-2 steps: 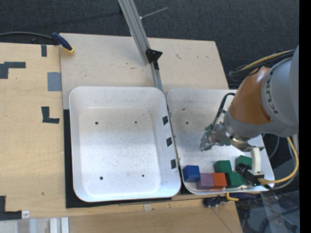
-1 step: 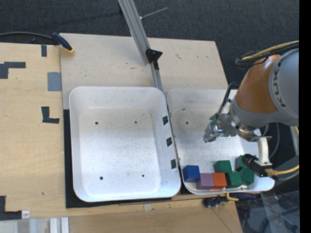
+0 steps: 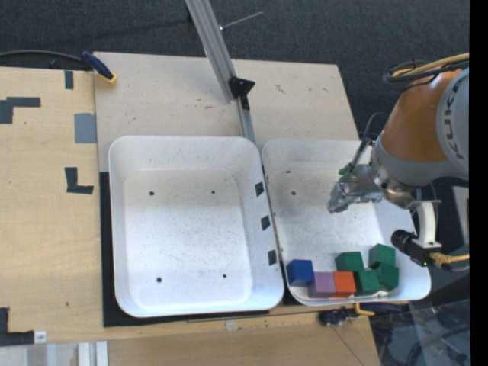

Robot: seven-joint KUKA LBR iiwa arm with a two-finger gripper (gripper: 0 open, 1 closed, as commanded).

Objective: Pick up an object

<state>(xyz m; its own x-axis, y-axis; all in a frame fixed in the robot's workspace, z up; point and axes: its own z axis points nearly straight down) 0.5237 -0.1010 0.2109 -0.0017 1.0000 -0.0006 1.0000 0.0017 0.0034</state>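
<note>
Dark carpet surrounds a wooden bench [image 3: 191, 90] with two white bins; the left bin [image 3: 122, 204] has a bare floor, and the right bin [image 3: 305, 158] keeps its blocks crowded along the near wall: a blue block [image 3: 300, 271], a purple block [image 3: 325, 282], an orange block [image 3: 345, 281] and several green blocks [image 3: 372, 269]. The gripper [image 3: 341, 199] hangs over the middle of the right bin, well apart from the blocks and with nothing in it. I judge the arm must move toward the near wall, where the tight packing can make a clean grasp difficult.

A pale wooden bench [image 3: 191, 105] stands on dark carpet [image 3: 320, 21], a metal pole [image 3: 210, 33] slanting toward twelve o'clock.
</note>
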